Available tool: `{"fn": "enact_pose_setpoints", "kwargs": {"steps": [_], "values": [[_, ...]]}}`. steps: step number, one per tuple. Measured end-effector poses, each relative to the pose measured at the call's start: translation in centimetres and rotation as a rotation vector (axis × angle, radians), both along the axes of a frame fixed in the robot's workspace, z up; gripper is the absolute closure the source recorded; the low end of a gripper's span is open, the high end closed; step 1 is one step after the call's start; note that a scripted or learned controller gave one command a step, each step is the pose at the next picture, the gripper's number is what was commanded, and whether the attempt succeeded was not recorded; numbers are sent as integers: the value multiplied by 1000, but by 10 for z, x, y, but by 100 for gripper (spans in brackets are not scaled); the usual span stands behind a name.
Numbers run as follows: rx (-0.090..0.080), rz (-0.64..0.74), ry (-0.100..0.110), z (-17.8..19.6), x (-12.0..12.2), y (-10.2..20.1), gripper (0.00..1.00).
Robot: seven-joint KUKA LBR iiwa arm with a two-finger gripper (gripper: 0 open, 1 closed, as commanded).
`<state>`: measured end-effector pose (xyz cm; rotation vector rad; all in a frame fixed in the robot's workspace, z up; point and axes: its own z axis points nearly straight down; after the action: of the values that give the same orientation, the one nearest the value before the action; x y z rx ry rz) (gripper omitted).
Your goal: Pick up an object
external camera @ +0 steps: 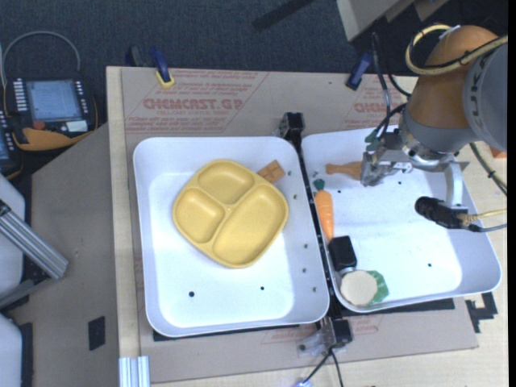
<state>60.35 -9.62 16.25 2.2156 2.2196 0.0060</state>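
Two bins sit side by side on the bench, the left bin (153, 240) and the right bin (451, 256), their inner walls touching; in the left bin a divided plate (230, 213) lies toward the far half, with a small block (272, 171) just beyond its far right edge; in the right bin, along the left wall, a carrot (324, 213) lies farthest, a box (343, 252) nearer, a round lid (359, 287) nearest at the front corner; a wooden piece (344, 168) lies at the far side, just left of my gripper (376, 170); my arm enters from the right, above that bin.
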Motion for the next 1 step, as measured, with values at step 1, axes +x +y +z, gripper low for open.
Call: {"fn": "enact_pose_setpoints", "kwargs": {"steps": [1], "values": [[0,0,0,44,0,4,100]]}}
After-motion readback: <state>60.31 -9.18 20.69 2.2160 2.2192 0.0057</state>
